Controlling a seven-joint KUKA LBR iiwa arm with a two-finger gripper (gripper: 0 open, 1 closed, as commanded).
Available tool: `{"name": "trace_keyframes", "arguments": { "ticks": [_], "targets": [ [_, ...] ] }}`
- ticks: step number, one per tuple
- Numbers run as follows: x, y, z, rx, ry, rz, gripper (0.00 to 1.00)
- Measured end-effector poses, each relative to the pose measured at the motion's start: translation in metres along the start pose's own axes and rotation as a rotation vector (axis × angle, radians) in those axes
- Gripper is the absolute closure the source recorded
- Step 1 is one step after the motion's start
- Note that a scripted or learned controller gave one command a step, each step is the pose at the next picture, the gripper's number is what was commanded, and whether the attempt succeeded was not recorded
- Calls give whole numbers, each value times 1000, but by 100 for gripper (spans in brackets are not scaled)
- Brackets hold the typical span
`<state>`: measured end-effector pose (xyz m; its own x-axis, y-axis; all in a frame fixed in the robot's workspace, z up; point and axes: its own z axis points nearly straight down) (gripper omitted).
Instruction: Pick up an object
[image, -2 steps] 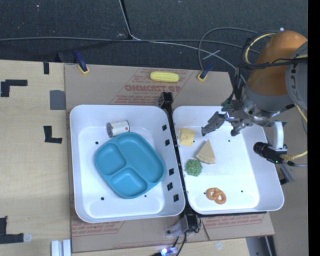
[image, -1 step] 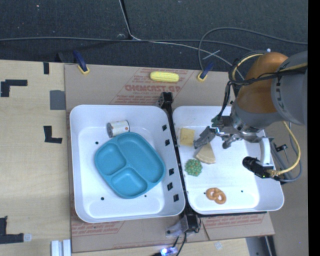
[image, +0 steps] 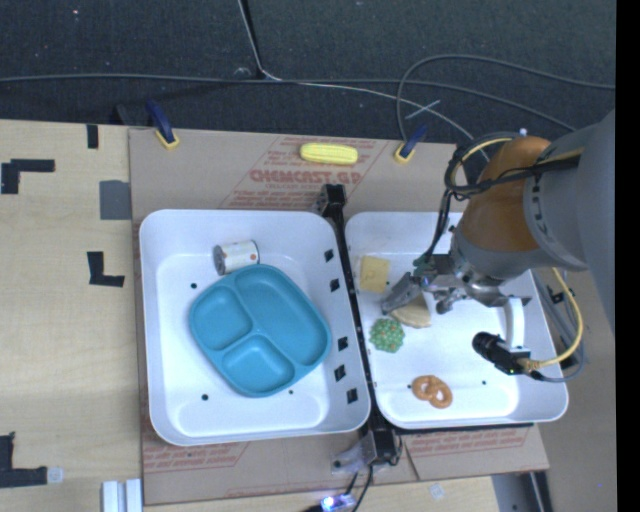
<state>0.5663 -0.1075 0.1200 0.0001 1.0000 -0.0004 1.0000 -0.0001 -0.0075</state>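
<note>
Two white bins fill the bench; right of centre, a tan bread piece (image: 413, 316) lies beneath my gripper (image: 425, 297), just beside a green lump (image: 387, 334). I can't tell whether it's clenched. A grab may slip or nudge the lump; the arm hides contact.

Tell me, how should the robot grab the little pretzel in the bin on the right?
Probably from straight above. The pretzel lies flat on the floor of the right bin, apart from the green broccoli piece, so nothing crowds it. The end effector could pinch across the pretzel's outer ring, one finger on each side, since the loops are thin and low.
</note>
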Motion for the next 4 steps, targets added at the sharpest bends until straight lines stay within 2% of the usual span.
{"name": "trace_keyframes", "arguments": {
  "ticks": [1, 2, 3, 4],
  "targets": [
    [0, 0, 37, -6, -1, -1, 0],
    [1, 1, 25, -8, -1, -2, 100],
    [-2, 8, -35, -12, 0, -1, 100],
    [-5, -1, -92, -12, -1, -1, 100]
  ]
}}
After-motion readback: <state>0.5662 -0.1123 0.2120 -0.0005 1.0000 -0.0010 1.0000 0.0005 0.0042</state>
